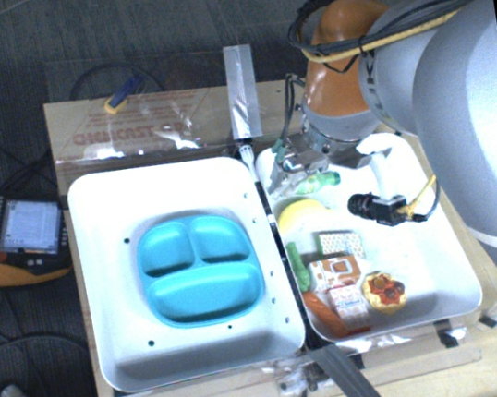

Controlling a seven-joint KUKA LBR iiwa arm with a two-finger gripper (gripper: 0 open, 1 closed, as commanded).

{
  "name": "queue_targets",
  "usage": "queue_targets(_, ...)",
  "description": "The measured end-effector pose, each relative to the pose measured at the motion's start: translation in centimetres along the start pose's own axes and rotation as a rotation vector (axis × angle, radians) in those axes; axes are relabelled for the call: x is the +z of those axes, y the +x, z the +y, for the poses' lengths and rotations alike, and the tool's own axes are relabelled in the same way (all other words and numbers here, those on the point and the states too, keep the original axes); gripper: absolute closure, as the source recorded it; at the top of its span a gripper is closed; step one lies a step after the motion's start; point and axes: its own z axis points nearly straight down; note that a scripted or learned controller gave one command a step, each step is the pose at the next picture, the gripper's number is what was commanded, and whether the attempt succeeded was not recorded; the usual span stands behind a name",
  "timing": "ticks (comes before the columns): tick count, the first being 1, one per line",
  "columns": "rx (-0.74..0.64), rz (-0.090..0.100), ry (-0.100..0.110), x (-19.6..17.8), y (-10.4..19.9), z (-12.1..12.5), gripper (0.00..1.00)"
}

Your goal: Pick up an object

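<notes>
Nearest the viewer, below the pincer (pixel 291 160): small boxes (pixel 340 283) and a round toy pizza (pixel 384 290), crowded at the right bin's (pixel 450 287) front edge. Just under the pincer: a yellow ball (pixel 300 214), the likeliest pick. Left of it: a blue divided plate (pixel 201 267). Pincer low over the bin's far corner; open or closed cannot be told.
</notes>
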Motion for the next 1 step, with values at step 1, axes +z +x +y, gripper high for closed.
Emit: queue_targets(1,0.001,-0.001,0.001,0.00,-0.04,-0.02,0.00)
